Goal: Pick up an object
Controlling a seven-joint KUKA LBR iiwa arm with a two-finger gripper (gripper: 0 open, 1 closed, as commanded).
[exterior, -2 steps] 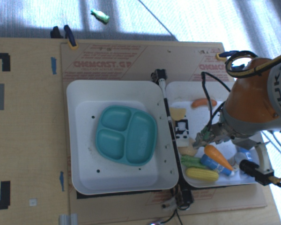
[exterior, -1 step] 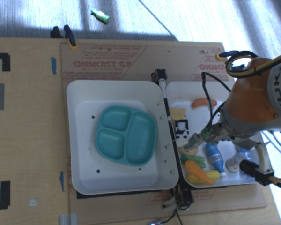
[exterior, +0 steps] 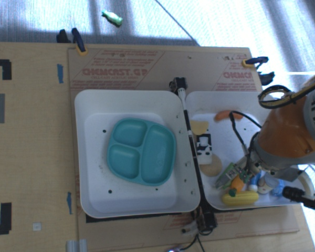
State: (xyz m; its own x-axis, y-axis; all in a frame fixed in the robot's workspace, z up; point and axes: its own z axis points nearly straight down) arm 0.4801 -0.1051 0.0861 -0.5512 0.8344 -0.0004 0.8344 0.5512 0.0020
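a yellow corn-like toy (exterior: 240, 197) lies at the right bin's (exterior: 220, 105) six o'clock edge among small clutter. the gripper (exterior: 245, 173) hangs just at its twelve o'clock; i cannot tell its state. nothing looks lifted, so the pick remains undone.

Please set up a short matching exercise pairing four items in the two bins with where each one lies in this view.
Things:
1. teal divided plate
2. orange carrot-like piece
3. yellow corn
4. black-and-white block

Places:
A. front edge of the right bin
B. far part of the right bin
C. middle of the left bin
D. right bin, near the divider between the bins

Pairs: 1-C, 2-B, 3-A, 4-D
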